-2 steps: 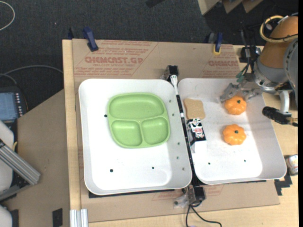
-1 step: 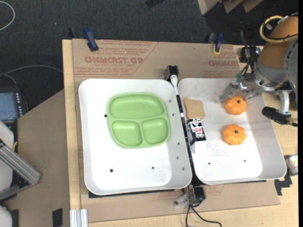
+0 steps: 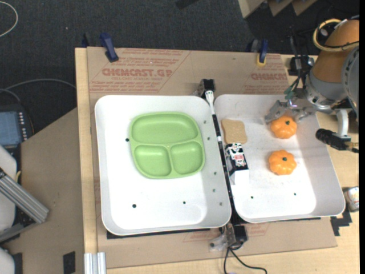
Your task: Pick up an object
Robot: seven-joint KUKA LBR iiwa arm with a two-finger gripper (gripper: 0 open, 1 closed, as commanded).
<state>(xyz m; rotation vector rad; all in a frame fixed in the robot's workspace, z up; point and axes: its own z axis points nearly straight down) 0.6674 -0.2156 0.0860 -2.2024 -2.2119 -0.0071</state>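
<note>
"CHEMCAST" print on worktop [image 3: 137, 70] board. End effector [image 3: 287, 114] over upper pumpkin [image 3: 283, 128]; can't tell its opening or any hold.

Red lettering reading "CHEMCAST.G.P" stood printed on the brown protective sheet [image 3: 142, 67] of the tabletop, just behind the left white bin [image 3: 108, 153]. A second, partial run of the same red print lay behind the right white bin [image 3: 319, 204], too faint to read fully. The small black-and-white packet [image 3: 236, 157] in that bin bore markings too small to read.
</note>
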